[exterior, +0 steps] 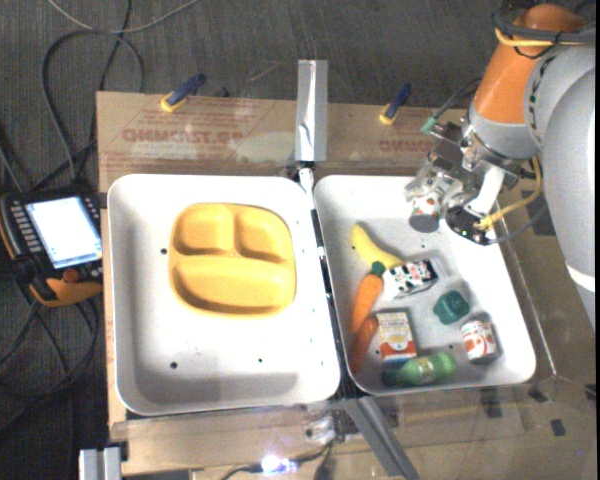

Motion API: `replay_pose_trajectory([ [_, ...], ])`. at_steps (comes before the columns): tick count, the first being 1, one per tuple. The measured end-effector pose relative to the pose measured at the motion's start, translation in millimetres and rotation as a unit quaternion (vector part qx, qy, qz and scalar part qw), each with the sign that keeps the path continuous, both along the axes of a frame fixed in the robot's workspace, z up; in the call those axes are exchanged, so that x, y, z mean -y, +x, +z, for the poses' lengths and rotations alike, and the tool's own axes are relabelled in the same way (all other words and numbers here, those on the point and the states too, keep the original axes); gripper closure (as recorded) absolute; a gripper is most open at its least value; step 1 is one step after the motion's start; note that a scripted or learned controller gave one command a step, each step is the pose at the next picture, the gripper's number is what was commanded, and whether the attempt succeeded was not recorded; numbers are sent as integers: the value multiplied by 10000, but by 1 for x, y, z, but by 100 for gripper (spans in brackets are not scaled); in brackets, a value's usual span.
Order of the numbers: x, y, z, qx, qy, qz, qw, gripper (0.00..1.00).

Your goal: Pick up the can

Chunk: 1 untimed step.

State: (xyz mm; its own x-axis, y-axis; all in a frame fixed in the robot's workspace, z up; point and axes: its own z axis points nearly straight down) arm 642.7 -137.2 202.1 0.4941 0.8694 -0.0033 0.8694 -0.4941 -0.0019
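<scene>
Gripper (427, 200): hanging over the far right part of the right bin (520, 368); whether it is open or closed cannot be told from this angle. Nothing is showing in its grasp.

Landmark for all placements: the right bin.

Items, nearest the camera first:
- Green bottle (420, 370): lying on its side at the near edge of the bin, near the middle.
- Can (478, 339): sitting in the near right corner of the bin, red-and-white label showing, pale end facing up and slightly toward the camera; seemingly upright or close to it, though its exact tilt is hard to tell. Just beside the green bottle, apart from the bin wall.
- Small carton (397, 334): resting left of the can, just behind the bottle.
- Carrot (364, 308): lying along the bin's left side, long axis running near to far.
- Teal object (450, 304): sitting just behind the can, toward mid-bin.
- Black-and-white pack (413, 276): lying at mid-bin.
- Banana (372, 248): lying in the bin's far left part.

Outside the bin: yellow divided tray (233, 259), sitting in the left bin (150, 368).

Governing relation: the can is lying toward the near side from the gripper and slightly right, well apart, with the teal object sitting between the two. Judgement: the approach is calling for travel toward the near right corner, then a descent clearing the teal object and bottle.
</scene>
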Motion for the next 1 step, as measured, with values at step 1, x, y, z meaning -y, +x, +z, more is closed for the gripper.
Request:
replay_pose_trajectory([
  [1, -17, -4, -36, -10, 11, -752, 9972, 100],
])
